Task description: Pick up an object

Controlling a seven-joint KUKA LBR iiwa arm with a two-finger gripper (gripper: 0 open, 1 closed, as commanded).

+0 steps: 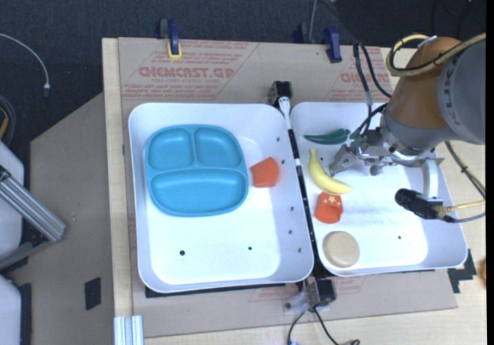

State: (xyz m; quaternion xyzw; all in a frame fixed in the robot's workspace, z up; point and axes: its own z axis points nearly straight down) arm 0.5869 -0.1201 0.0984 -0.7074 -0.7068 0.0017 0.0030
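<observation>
In the right bin [401, 255] a yellow banana [324, 176] lies near the left wall. A dark green pepper [328, 136] lies behind it, a red piece with a green spot [329, 208] sits in front of it, and a beige round bun [341, 248] rests at the front. My gripper [353, 158] hangs low over the right bin, just right of the banana's upper end and below the pepper. Nothing shows between its jaws. In the left bin [216, 258] a blue divided plate [197, 170] lies beside an orange-red block [265, 172].
The arm's grey body and orange band [421, 96] reach over the right bin's back right corner. Blue clamps [173, 38] hold the board at the back. The bins' shared walls run down the middle [302, 197].
</observation>
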